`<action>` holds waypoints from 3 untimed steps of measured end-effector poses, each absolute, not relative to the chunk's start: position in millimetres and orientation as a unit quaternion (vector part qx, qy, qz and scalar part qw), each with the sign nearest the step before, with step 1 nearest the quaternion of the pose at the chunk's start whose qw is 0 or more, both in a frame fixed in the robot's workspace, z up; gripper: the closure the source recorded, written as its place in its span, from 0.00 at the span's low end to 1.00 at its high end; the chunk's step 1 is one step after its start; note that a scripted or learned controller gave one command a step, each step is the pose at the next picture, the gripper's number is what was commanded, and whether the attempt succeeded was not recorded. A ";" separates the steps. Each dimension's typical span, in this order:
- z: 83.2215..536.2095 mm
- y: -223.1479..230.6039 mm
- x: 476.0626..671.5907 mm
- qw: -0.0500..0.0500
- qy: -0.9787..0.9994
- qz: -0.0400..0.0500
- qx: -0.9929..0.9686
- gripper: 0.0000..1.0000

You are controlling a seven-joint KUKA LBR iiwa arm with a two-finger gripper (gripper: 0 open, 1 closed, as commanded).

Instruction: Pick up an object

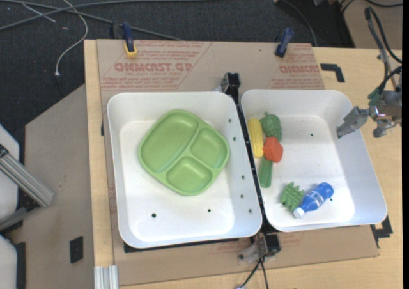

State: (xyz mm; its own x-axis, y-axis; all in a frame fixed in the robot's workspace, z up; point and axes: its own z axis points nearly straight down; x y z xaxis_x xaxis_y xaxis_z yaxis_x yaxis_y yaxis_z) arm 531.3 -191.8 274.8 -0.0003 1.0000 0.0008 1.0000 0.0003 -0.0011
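End effector [365, 121] at right rim of right bin [374, 179], fingers spread wide, nothing between them. Well apart, along same bin's left wall: yellow toy corn [255, 137], green toy vegetable [271, 125], red-orange toy [273, 150], dark green toy pickle [265, 172], clustered and touching. Near front wall: blue bottle [314, 199] lying on side, just beside green spiky toy [292, 196]. Left bin [128, 217] holds green divided plate [184, 151], lying flat. Both bins on cardboard-covered tabletop [211, 61].
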 end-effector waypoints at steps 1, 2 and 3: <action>274.8 -191.8 531.4 0.001 -0.707 0.000 -0.707 0.00; 220.8 -200.3 534.2 0.001 -0.707 0.000 -0.707 0.00; 174.2 -199.2 542.1 0.003 -0.707 0.001 -0.707 0.00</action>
State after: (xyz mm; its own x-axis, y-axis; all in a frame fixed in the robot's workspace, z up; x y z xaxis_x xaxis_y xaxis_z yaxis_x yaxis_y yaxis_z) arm 542.1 -199.2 174.2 -0.0004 1.0000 0.0029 1.0000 0.0004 -0.0058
